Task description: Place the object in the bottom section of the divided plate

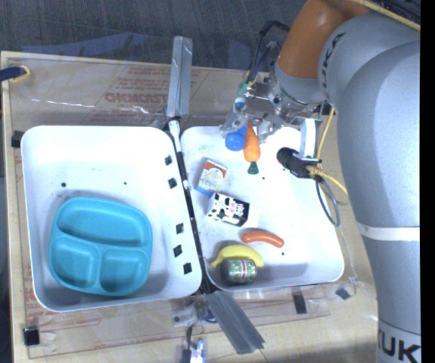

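Wooden bench [88, 82], two white bins [88, 150], dark carpet, fingers [249, 131] gripping carrot [252, 148].

A small orange plastic carrot [252, 147] with a dark green tip hung almost upright, tip down, between the fingers of the hand [249, 127], over the twelve o'clock end of the right white bin [315, 225]. A round blue piece [235, 141] sat just beside it at nine o'clock. The turquoise divided plastic plate [100, 244] lay flat in the left white bin [88, 157], toward six o'clock, its one wide section at twelve o'clock and two smaller sections at six o'clock.
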Tool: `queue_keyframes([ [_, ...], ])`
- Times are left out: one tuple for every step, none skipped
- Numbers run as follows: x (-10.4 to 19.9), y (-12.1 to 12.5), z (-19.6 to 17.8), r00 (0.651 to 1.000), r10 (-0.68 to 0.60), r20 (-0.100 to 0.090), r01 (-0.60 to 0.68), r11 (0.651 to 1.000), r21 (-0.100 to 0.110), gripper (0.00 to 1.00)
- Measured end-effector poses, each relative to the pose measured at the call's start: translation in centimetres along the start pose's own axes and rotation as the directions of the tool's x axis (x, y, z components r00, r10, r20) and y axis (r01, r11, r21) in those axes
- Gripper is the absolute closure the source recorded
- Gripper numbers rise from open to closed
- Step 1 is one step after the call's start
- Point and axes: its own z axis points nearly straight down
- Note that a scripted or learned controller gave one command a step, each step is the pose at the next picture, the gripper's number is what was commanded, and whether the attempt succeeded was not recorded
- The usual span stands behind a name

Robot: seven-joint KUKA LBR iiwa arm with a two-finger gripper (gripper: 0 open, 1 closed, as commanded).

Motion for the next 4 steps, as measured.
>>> queue_keyframes([
  [7.9,-5.5,2.7,0.969,-0.249,0.002,0.249,0.969,-0.002,1.00],
  [15.1,-11.7,0.6,0.939,-0.343,0.002,0.343,0.939,-0.004,1.00],
  [15.1,-11.6,0.6,0.940,-0.341,0.003,0.341,0.940,-0.004,0.00],
  [17.5,-14.6,2.6,0.650,-0.760,0.005,0.760,0.650,-0.002,0.00],
])
